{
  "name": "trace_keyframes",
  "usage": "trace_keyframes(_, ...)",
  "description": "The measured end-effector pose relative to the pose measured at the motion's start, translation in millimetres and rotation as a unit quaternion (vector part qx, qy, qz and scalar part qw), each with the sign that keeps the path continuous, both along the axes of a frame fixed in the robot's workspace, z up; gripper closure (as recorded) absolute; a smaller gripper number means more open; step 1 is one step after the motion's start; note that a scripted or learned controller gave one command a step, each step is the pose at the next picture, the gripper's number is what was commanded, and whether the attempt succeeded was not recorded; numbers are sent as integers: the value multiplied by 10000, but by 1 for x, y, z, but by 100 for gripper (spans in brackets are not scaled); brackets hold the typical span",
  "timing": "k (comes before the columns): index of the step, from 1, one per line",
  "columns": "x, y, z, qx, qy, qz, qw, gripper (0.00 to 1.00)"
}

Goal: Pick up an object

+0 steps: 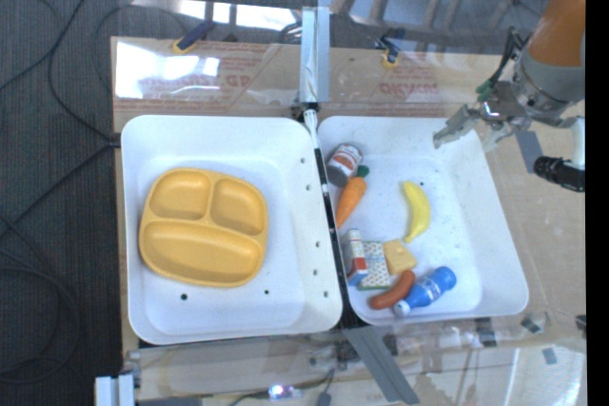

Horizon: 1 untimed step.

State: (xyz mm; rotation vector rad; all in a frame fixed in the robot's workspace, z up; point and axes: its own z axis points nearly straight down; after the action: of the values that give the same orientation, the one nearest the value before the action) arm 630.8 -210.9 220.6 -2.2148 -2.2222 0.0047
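Observation:
The right bin [495, 233] holds several toy foods: a small can [344, 161], a carrot [349, 201], a banana [415, 209], a red-and-white carton [356, 254], a cheese wedge [400, 257], a sausage [392, 291] and a blue bottle [429, 288]. My gripper [469, 138] hangs over the far right corner of this bin, up and to the right of the banana. It is open, its fingers spread wide with nothing between them.
The left bin [285, 157] carries a yellow divided plate [203, 225]. A metal divider post [312, 62] stands behind the seam between the bins. Clear plastic walls run along the back edge.

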Motion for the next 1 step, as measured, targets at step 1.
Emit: trace_keyframes(1, -5, 16, -126, -17, -10, -26, 10000, 0)
